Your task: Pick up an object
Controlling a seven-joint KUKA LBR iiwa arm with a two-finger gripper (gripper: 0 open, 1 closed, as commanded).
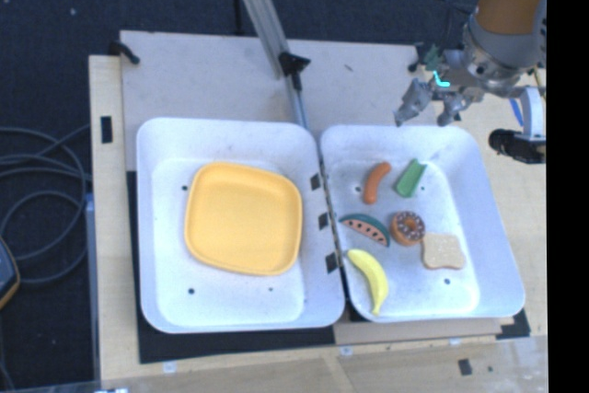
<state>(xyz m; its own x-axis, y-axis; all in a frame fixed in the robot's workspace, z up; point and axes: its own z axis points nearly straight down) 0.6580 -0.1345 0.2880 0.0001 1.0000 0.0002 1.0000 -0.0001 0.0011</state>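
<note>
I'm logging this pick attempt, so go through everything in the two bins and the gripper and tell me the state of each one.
gripper: fingers apart, nothing between them, above the right bin's far rim
yellow plate: lying flat in the left bin
hot dog: lying in the right bin
green piece: lying beside the hot dog
watermelon slice: lying flat
donut: lying flat
bread slice: lying flat
banana: lying near the front rim

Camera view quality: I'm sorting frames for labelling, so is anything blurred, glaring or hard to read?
Camera view: lighting even, shadows soft; the small items in the right bin read clearly; the gripper at that bin's far rim looks slightly soft; the white bins look bright, with little surface detail.
</note>
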